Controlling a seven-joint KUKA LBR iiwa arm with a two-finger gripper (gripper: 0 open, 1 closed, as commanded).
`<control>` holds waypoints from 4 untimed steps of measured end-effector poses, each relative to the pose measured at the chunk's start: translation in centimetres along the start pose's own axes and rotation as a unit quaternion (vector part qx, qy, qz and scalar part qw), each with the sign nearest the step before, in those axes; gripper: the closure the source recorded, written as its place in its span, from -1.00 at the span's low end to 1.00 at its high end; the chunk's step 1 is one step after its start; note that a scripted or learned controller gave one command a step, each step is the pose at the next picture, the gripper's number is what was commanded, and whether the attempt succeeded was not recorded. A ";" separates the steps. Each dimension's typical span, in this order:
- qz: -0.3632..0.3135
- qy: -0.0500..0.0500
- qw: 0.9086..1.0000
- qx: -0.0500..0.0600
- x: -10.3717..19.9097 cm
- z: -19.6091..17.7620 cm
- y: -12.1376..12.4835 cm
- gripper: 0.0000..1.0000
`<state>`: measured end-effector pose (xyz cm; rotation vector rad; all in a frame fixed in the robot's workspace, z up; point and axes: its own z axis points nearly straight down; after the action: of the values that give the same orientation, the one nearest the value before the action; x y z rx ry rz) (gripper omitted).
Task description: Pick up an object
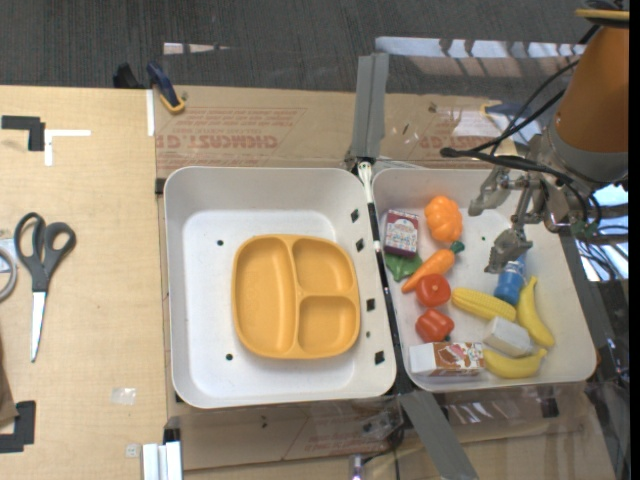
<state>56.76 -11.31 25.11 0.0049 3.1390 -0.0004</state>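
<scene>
The right bin (pixel 570 363) holds several toy foods. Among them are an orange pepper (pixel 443 218), a carrot (pixel 430 266), a red tomato (pixel 433 289), a small red pepper (pixel 434 325), a corn cob (pixel 482 303) and two bananas (pixel 536 314). A maroon box (pixel 401 233) and a small carton (pixel 450 358) lie there too. My gripper (pixel 497 223) hangs over the bin's back right part, open, with bare bin floor between its fingers. One fingertip (pixel 506 248) is just above a blue bottle (pixel 509 285). Nothing is held.
The left bin (pixel 190 268) carries a yellow divided plate (pixel 297 296). Scissors (pixel 40 258) lie on the wooden bench at far left. Cables hang from the arm at the right. A white block (pixel 508 338) sits between the bananas.
</scene>
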 end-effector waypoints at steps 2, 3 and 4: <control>-0.001 -0.001 1.000 0.000 -1.9 15.8 2.2 -1.00; 0.021 0.009 1.000 -0.002 -7.7 16.0 -0.9 -1.00; 0.026 -0.001 1.000 0.000 0.6 15.8 -5.3 -1.00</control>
<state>56.24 -16.59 9.29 0.0862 3.1368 -0.0008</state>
